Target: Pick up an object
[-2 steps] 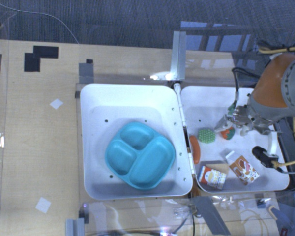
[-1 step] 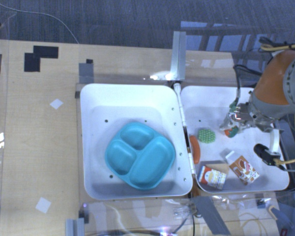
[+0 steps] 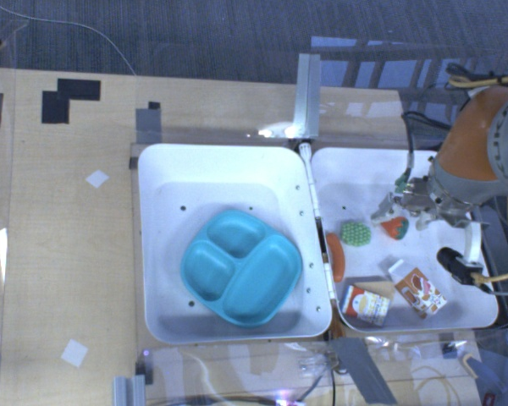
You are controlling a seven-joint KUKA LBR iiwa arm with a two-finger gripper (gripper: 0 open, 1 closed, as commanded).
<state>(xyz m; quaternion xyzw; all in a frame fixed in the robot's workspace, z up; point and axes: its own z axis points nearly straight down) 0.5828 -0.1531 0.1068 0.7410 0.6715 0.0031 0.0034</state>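
Two cartons [image 3: 367,304] [image 3: 420,293], one blue plate [image 3: 241,266].

Smooth plastic plate [image 3: 241,266] (bench [image 3: 68,227] wooden)

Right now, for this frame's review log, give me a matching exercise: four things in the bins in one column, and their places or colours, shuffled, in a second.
Things:
1. divided plate
2. green bumpy ball
3. brown carton
4. gripper

Descriptions:
A. lying flat near the right bin's front wall
B. over a small orange-red item in the right bin
C. blue, alone in the left bin
D. in the right bin, just right of the divider

Pairs: 1-C, 2-D, 3-A, 4-B
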